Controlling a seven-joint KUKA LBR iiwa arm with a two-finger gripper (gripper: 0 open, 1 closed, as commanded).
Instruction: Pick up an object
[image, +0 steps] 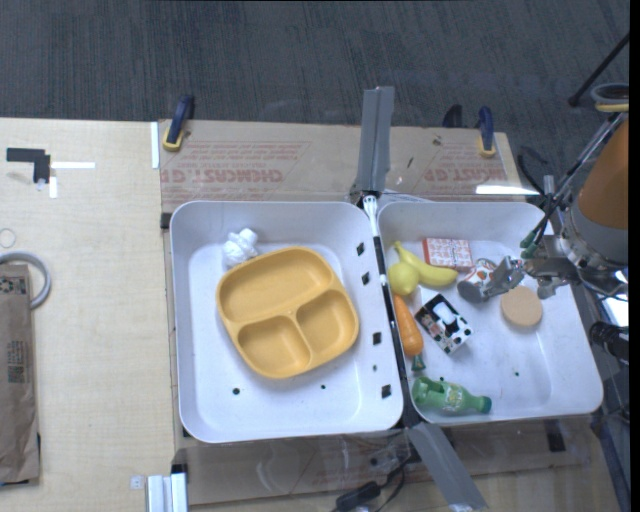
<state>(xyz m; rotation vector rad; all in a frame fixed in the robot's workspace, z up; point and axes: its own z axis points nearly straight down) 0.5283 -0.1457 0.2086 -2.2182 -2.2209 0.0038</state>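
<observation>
Tool (497, 280), at the end of the grey arm (600, 215) entering from the right, sits low in the right bin (560, 395), over its upper middle; whether its fingers are spread or closed cannot be told, and no object is visibly between them. Just right of it lies a round tan disc (522, 309), flat on the bin floor. A red-and-white card (447, 251) lies just left of the tool near the back wall. A yellow banana (415, 268) lies beside the card, its long axis running from upper left to lower right, close to the divider between the 2 bins. Below it an orange carrot (406, 326) lies with its long axis nearly parallel to the divider, pointing toward the front wall. A black-and-white block (443, 323) sits tilted just right of the carrot. A green bottle (450, 398) lies on its side at the front-left corner, long axis along the front wall, neck pointing right. Open floor occupies the right and front-right part of this bin.

Left bin (195, 390) holds a yellow 3-compartment tray (287, 310), turned at an angle, and a crumpled white wad (240, 245) touching the tray's upper-left rim. Both bins rest on brown cardboard (260, 160) clamped to a pale wooden worktop (80, 230); dark carpet (250, 50) lies beyond.
</observation>
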